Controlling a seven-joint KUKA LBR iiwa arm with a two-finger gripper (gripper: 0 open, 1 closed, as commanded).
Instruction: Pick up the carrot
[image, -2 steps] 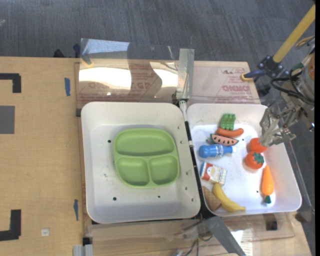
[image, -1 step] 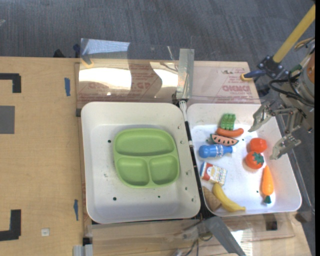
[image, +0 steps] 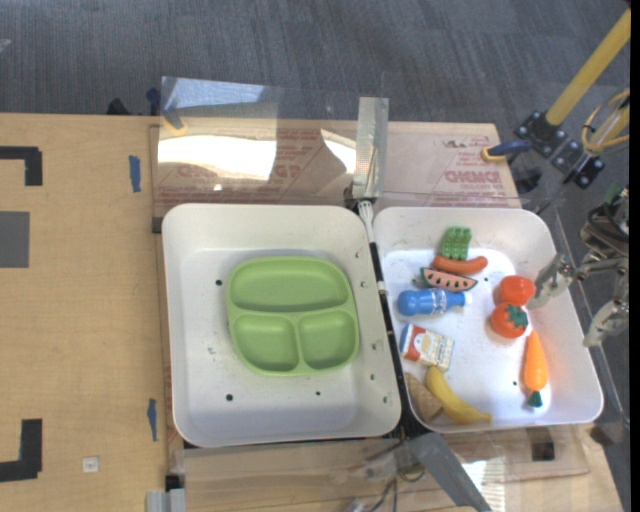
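From the camera above the bench, the carrot (image: 535, 366) lies in the right bin (image: 573, 262), close to its right wall, orange body running front to back with its green tip toward the near edge. Just left and up from it sit two tomatoes, one (image: 508, 321) nearly touching the carrot's top, the other (image: 515, 290) behind that. A banana (image: 452, 396) curves along the near side, with a small carton (image: 427, 347) above it, then a blue bottle (image: 431, 301), a watermelon slice (image: 444, 277), a hot dog (image: 460, 265) and a green block (image: 456, 241). The left bin (image: 190, 300) holds a green divided plate (image: 293, 315). The gripper's state cannot be told here.
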